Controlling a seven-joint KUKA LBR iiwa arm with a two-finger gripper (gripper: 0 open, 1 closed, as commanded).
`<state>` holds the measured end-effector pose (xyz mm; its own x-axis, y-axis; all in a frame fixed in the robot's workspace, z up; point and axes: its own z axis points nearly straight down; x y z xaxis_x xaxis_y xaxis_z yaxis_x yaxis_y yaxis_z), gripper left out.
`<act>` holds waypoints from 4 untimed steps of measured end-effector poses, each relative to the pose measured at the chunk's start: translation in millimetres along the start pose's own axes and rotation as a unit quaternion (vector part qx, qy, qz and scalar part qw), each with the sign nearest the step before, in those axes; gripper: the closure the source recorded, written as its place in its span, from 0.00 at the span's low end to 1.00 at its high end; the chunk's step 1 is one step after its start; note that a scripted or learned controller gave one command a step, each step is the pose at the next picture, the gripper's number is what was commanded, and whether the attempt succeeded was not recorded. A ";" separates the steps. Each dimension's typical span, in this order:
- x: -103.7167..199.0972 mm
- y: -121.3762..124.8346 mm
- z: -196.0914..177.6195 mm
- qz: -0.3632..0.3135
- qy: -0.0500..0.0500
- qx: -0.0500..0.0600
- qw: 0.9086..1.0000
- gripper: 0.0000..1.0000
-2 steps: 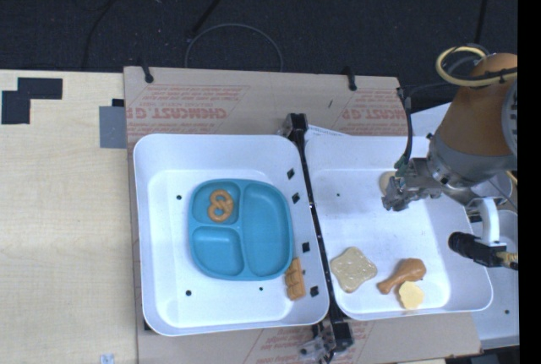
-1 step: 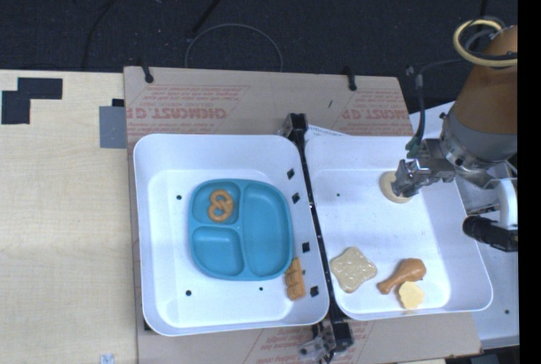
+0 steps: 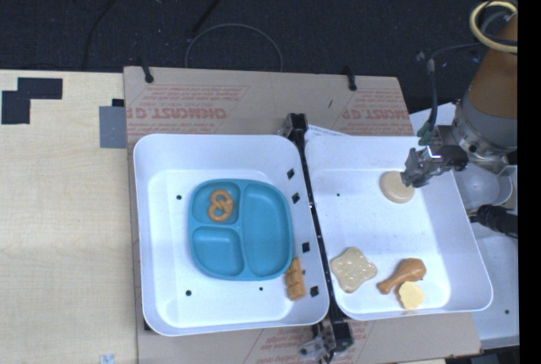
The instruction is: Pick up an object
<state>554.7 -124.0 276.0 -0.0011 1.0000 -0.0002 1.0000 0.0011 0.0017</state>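
My gripper [image 3: 418, 171] hangs over the far right part of the right bin [image 3: 448, 227]. Its tip is just right of a pale round cookie-like disc [image 3: 395, 187] lying on the bin floor, touching or nearly touching the disc's edge. Nearer the front of the same bin lie a cream toast slice [image 3: 352, 268], a brown chicken drumstick [image 3: 402, 274] and a small yellow piece [image 3: 411, 296]. Nothing is seen lifted off the floor.
The left bin [image 3: 161, 185] holds a blue divided plate [image 3: 254, 227] with a pretzel [image 3: 221, 205] in its far-left compartment. A small orange-brown snack [image 3: 294, 279] lies beside the plate near the divider [image 3: 306, 202]. Cables run by the bin's right side.
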 end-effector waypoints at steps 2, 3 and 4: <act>89.3 -7.6 15.7 -0.001 0.001 0.003 1.000 1.00; 142.6 -21.1 23.2 -0.001 0.001 0.004 1.000 1.00; 199.3 -19.1 29.0 -0.002 0.001 0.003 1.000 1.00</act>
